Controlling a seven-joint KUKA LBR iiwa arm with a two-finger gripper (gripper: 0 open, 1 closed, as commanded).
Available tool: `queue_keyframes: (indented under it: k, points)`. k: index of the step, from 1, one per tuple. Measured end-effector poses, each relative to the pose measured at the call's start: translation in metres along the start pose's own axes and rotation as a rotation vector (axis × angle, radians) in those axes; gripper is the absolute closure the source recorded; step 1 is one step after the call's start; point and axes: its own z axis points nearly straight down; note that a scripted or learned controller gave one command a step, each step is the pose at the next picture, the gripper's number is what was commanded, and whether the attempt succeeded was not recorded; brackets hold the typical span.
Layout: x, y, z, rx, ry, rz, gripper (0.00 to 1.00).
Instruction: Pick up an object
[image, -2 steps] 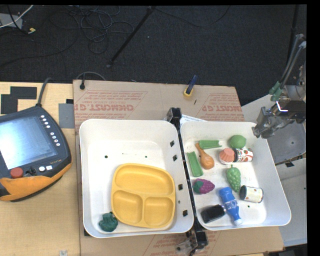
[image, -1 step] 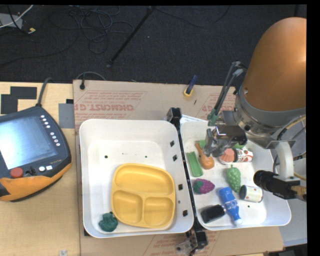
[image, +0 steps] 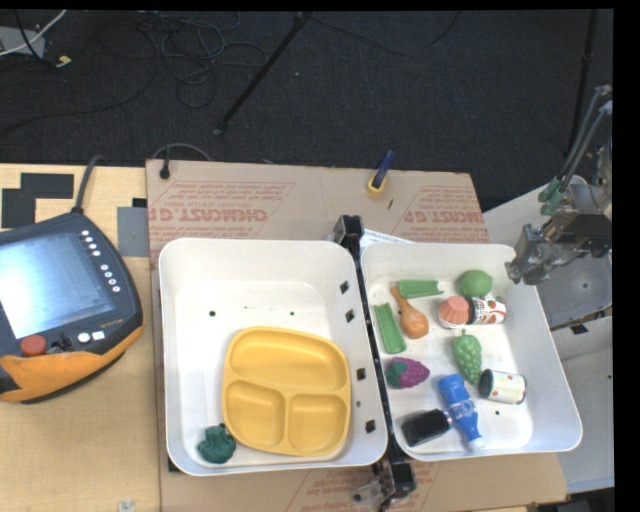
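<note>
The right bin holds several small objects: a green ball, a red and white can, an orange spoon-shaped toy, a green stick, purple grapes, a bumpy green piece, a blue bottle, a black block and a small white can. My gripper hangs beyond the right bin's far right corner, outside its rim and apart from every object.
The left bin bears a yellow divided plate and a dark green toy at its near left corner. A teach pendant lies left of the bins. Cardboard lies under both bins.
</note>
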Motion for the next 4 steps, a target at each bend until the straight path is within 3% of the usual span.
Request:
queue_keyframes:
  k: [1,2,3,4]
  points:
    - [0.054,0.139,-0.070,-0.005,0.002,-0.016,1.00]
    - [0.017,0.086,0.080,0.025,0.003,-0.006,1.00]
    - [0.088,0.081,0.145,0.015,0.004,-0.015,1.00]
    - [0.032,0.043,0.039,-0.003,0.002,-0.005,1.00]
